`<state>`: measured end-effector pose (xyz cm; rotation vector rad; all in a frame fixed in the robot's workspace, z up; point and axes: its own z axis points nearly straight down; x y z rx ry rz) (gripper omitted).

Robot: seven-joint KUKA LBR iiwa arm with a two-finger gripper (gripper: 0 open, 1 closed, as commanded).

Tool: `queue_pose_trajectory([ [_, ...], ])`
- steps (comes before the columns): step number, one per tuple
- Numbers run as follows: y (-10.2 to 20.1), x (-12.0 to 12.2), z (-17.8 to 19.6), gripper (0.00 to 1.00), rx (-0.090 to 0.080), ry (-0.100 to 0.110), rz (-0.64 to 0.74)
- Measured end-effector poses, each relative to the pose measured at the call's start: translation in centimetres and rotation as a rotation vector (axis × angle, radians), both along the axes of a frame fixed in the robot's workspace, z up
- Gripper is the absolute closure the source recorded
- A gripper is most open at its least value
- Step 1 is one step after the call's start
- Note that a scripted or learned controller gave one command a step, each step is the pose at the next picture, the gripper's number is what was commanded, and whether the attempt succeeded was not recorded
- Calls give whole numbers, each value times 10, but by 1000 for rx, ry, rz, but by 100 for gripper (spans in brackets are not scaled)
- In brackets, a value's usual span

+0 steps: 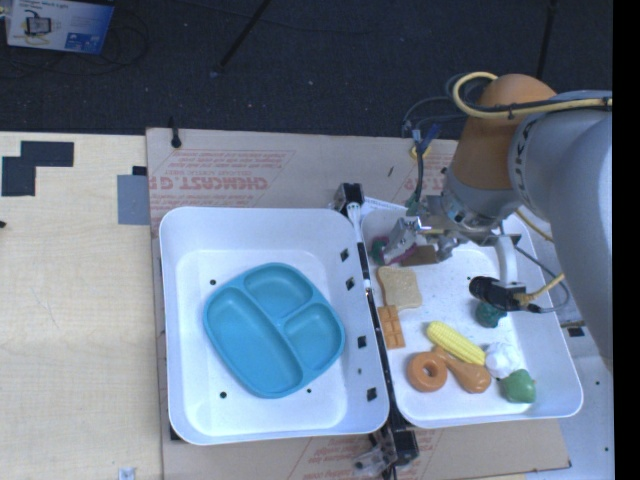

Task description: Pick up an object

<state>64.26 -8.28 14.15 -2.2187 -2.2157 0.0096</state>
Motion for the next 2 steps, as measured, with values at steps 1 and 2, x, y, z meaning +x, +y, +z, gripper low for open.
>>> queue_pose_trajectory([
  [1, 0, 1, -56, 0, 1, -4, 2],
  [2, 33, 2, 44, 0, 0, -4, 3],
])
